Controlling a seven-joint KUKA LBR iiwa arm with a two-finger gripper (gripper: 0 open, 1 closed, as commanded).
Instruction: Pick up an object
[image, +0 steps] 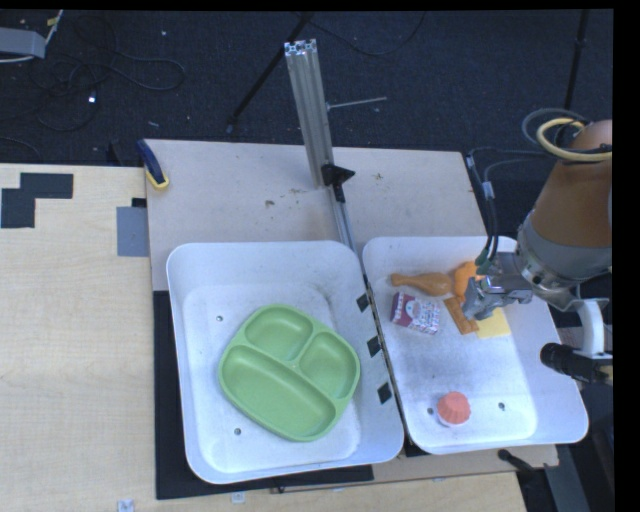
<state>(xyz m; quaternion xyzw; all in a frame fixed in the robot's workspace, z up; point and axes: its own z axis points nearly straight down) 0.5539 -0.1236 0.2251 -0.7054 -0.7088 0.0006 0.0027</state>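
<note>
Low over the right bin (560, 415), the arm's gripper (487, 297) hangs at the far right part of the tray, directly above a small cluster of objects; whether it is released or clenched cannot be told from this slanted overhead view, and nothing can be seen held in it. The grey arm (568, 215) with its orange band reaches in from the right edge of the scene.

Beneath and just beside the gripper lie an orange toy (440, 283) stretched leftward, a yellow flat piece (494, 326) touching it on the near right, and a small red-and-white packet (415, 313) just to the left. Well apart from that group, near the front edge of the same bin, sits a round red-orange object (453, 408) on its own.

The left bin (200, 300) holds a green divided plate (290, 372) with three compartments, lying flat toward the bin's near side. An aluminium post (312, 110) rises from the bench (240, 190) at the far side, between the two bins. A blue-and-yellow handled tool (153, 165) lies at the bench's far left corner. A pale wooden table (70, 330) adjoins the bench on the left.
</note>
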